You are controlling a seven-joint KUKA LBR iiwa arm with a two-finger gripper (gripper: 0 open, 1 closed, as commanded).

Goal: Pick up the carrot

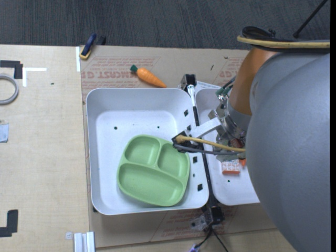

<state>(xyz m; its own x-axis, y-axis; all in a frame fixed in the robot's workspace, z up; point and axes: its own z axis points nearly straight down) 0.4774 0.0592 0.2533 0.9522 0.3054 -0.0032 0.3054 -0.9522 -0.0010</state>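
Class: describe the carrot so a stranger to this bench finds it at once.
Find the left white bin, which holds a green divided plate. Just beyond its far rim, on the brown cardboard, lies the carrot: the one small, orange, green-topped thing there.

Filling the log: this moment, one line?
carrot: on cardboard beyond bin | green plate: in that bin | arm: over other bin
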